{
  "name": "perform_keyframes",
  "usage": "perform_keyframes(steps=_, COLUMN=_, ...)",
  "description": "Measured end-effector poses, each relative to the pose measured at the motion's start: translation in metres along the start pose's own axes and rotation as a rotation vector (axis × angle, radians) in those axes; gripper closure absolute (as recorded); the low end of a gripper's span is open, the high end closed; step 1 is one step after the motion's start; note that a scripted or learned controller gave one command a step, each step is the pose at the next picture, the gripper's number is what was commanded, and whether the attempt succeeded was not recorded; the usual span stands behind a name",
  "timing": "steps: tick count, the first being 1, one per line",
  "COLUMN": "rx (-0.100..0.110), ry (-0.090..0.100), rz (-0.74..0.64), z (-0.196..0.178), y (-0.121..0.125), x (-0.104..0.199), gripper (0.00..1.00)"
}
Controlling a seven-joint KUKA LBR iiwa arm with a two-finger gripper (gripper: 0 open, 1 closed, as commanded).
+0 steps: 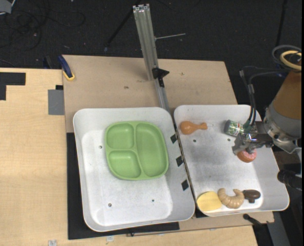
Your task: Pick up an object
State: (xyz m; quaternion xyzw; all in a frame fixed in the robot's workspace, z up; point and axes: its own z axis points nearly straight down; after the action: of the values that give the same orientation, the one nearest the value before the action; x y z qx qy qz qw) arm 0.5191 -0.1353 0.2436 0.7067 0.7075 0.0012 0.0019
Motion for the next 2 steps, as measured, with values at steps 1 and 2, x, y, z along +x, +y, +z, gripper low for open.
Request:
perform_keyframes(steps=1, rx=0.005, ry=0.001, rz=0.0, z=-0.011, y=0.0, x=-0.001, gripper=1.0)
perform_keyframes(steps=2, rx=0.006, ry=0.003, rz=-0.004, z=-0.011, y=0.012, x=0.052, gripper=1.0)
